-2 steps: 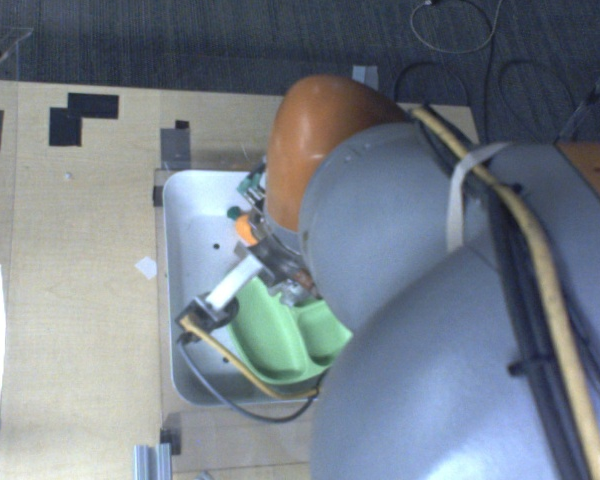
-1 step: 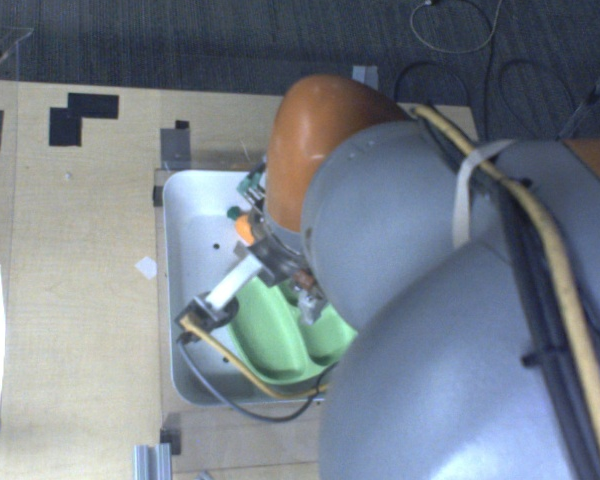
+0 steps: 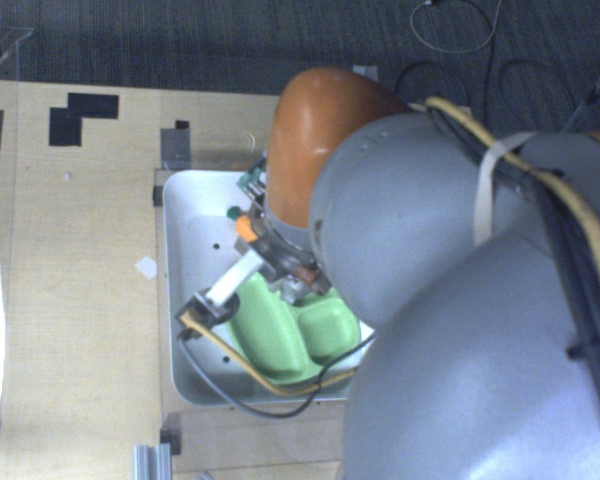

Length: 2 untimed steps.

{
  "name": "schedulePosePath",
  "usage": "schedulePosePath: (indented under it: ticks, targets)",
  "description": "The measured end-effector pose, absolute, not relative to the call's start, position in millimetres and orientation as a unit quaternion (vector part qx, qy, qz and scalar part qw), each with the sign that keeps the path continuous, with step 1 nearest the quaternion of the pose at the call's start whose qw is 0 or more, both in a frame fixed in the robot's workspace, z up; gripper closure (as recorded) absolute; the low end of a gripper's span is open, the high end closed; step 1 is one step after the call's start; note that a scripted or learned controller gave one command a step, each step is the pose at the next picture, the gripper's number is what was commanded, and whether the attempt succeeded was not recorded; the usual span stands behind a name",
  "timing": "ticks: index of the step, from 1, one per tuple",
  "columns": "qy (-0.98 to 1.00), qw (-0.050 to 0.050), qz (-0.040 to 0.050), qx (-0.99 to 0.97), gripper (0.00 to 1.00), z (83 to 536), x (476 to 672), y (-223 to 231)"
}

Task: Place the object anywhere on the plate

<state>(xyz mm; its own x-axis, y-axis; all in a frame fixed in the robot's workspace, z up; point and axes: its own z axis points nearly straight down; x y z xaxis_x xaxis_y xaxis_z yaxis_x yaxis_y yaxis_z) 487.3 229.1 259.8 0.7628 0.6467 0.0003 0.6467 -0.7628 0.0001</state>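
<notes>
A: Well, what fills your view first?

B: The grey arm point(image 3: 460, 298). You see it sweep in from the right and cover most of that side, with its orange band point(image 3: 315, 138) rounded above the wrist.

A: And under it?

B: You have the pale wooden worktop point(image 3: 70, 298), carrying black patches near its far left corner, and one white bin point(image 3: 185, 218) whose right part sits beneath the arm.

A: Where is the thing you must move?

B: You can't make out the object or a plate for certain. Two green rounded shapes point(image 3: 280, 333) lie side by side in the bin's near part, touching each other, right below the wrist. Whether they belong to the tool or lie in the bin, you can't tell.

A: The tool itself?

B: It point(image 3: 265, 278) hangs low over the bin; you cannot tell how it is set. A tan cable point(image 3: 230, 353) and a black wire point(image 3: 250, 406) loop beside the green shapes, and a small orange bit point(image 3: 245, 226) sits near the wrist.
</notes>
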Motion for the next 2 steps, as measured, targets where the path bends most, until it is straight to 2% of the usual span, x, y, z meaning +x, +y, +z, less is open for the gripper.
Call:
schedulePosePath:
  ticks: [1,2]
  targets:
    - [-0.535,0.000,0.0000,-0.845,1.00,233,486.5,235]
    - [-0.528,0.003,-0.0061,-0.849,1.00,119,488.6,177]
